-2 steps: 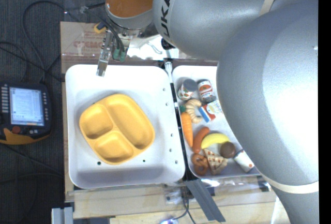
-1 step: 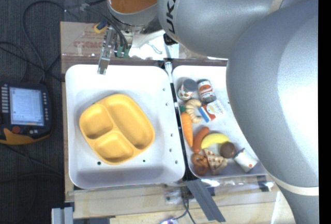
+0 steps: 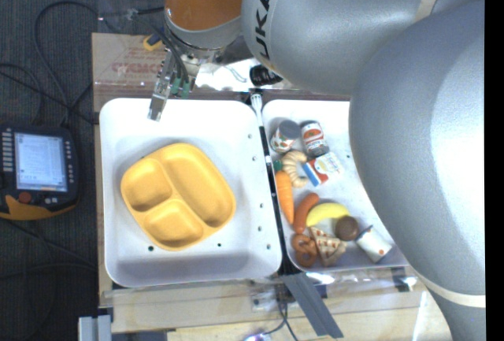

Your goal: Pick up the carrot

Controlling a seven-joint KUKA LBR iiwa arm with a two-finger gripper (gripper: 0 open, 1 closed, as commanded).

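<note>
Carrot (image 3: 284, 195) in right bin (image 3: 364, 174), wedged among toy food (banana (image 3: 326, 213) adjacent); gripper (image 3: 160, 99) over left bin (image 3: 118, 174), jaw state indeterminate.

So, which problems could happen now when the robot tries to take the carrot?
The carrot lies against the left wall of the right bin, so one side may be hard to reach. Other toy foods crowd it: a sausage and a banana are close, so a wrong item could be grabbed. The gripper hangs over the left bin, far from it.
</note>
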